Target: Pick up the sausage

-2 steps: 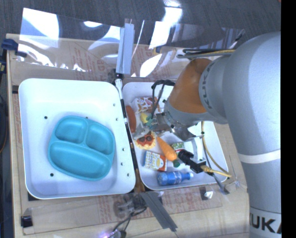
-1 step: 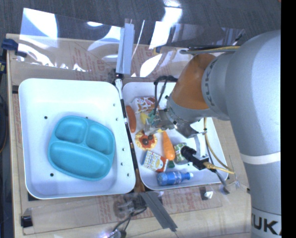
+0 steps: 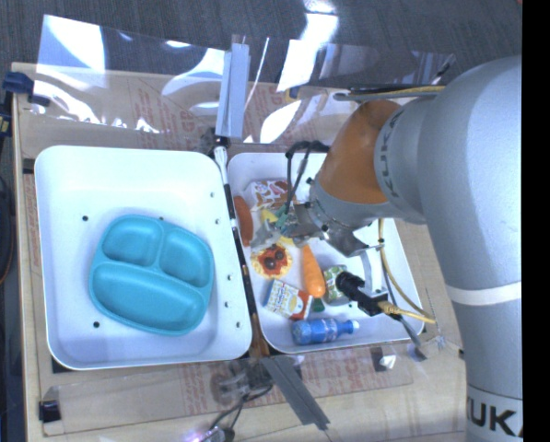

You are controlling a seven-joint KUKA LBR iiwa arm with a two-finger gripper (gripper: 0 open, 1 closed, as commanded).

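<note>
Jaws over right bin; arm reads "KUKA".

Two bins, one tray, perhaps seven toys.

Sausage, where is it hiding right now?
The sausage lies in the right bin, against its left wall, left of the flower toy and the carrot.
</note>
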